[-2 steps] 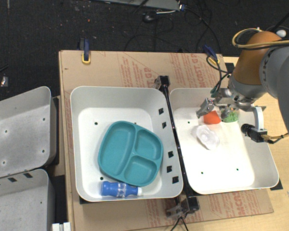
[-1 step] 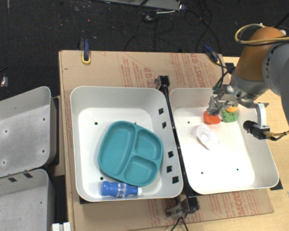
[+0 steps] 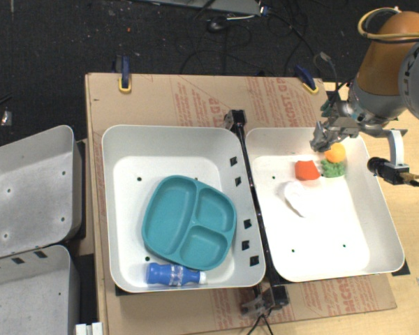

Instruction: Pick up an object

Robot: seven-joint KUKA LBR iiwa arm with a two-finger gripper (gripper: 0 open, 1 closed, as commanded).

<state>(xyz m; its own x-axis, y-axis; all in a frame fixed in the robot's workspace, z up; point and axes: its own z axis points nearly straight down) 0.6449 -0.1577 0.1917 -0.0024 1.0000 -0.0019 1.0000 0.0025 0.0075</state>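
At the far left lie two grey-white moulded trays (image 3: 31,183) with small holes, off the brown cardboard sheet (image 3: 167,93) that covers the desk. On that sheet the left bin (image 3: 119,155), smooth white plastic with rounded corners, holds a teal divided plate (image 3: 188,222) with three compartments, lying flat, and just below it a blue bottle (image 3: 173,276) with a white cap, on its side against the near wall. The right bin (image 3: 349,250), touching the left one along a black clipped seam, carries a white rounded piece (image 3: 297,197) near its middle, an orange-red block (image 3: 307,170) just above it, and a green lumpy object (image 3: 333,167) beside that, topped by a yellow-orange round thing (image 3: 336,152). The claw (image 3: 326,138) hangs over the bin's upper right corner, right by the yellow-orange thing; whether it is open or closed I cannot tell.
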